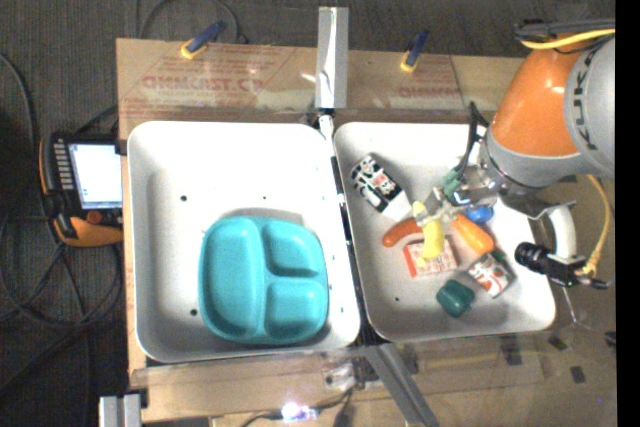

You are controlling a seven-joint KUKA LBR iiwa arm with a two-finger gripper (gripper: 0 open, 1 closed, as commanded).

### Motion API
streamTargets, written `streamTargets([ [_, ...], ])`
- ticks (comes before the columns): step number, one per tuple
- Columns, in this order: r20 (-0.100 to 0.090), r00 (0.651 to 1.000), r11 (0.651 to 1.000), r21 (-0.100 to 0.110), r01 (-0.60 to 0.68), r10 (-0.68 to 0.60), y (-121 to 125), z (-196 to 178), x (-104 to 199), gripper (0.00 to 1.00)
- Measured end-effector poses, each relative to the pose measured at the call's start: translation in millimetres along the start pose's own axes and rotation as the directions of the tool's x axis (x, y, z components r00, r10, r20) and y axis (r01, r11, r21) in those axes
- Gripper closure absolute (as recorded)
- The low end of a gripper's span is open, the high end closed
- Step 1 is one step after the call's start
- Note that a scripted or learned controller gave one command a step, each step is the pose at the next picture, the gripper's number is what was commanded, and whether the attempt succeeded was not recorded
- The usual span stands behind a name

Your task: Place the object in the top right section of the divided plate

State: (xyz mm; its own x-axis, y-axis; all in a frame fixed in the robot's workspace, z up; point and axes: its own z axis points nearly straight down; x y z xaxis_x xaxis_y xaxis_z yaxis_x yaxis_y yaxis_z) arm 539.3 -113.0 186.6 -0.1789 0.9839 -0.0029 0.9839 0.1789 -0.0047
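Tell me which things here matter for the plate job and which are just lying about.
For the job: teal divided plate in the left bin; gripper over the right bin's pile.

Lying about: black-and-white can, green block, blue clamp, handheld screen.

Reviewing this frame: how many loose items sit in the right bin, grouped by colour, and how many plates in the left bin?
Right bin:
Orange items: 2
Yellow item: 1
Blue item: 1
Green item: 1
Black-and-white can: 1
Red-and-white packets: 2
Left bin:
Teal divided plate: 1
Total: 9
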Motion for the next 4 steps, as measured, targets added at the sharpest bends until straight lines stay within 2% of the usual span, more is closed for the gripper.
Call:
streamTargets([
  [1,-0.004,0.995,0.995,-0.001,0.097,-0.097,-42,4,83,1.00],
  [2,-0.003,0.993,0.993,-0.002,0.114,-0.114,-29,-19,150,1.00],
  [3,-0.003,0.999,0.999,0.001,0.041,-0.041,-20,4,207,1.00],
  [4,-0.003,0.999,0.999,0.001,0.041,-0.041,-20,4,207,0.00],
])
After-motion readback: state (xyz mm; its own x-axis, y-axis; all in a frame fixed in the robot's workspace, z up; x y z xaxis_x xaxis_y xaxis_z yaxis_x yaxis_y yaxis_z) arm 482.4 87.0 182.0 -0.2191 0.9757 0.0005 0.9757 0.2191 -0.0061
